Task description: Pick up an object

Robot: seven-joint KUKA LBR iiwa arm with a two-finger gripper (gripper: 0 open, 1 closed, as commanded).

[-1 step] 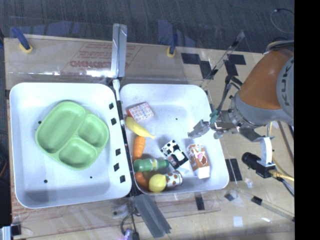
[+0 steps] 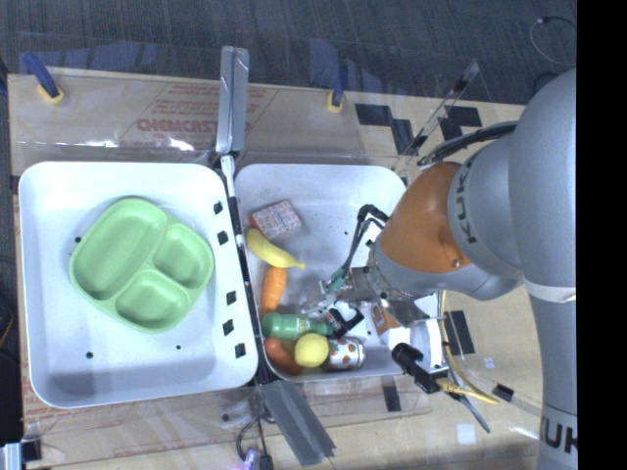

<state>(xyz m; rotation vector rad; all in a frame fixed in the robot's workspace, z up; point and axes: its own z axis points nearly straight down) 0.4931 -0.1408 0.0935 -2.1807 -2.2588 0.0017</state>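
Camera view shows the gripper point(image 2: 336, 313) low in the right bin point(image 2: 323, 179), just right of the green bottle point(image 2: 286, 325) lying lengthwise toward it beside the yellow ball point(image 2: 312, 350); its grasp cannot be made out.

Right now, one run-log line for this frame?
gripper: low in right bin | over green bottle | grasp: cannot tell | divided plate: left bin

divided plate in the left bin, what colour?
Light green divided plate, clearest in the camera view.
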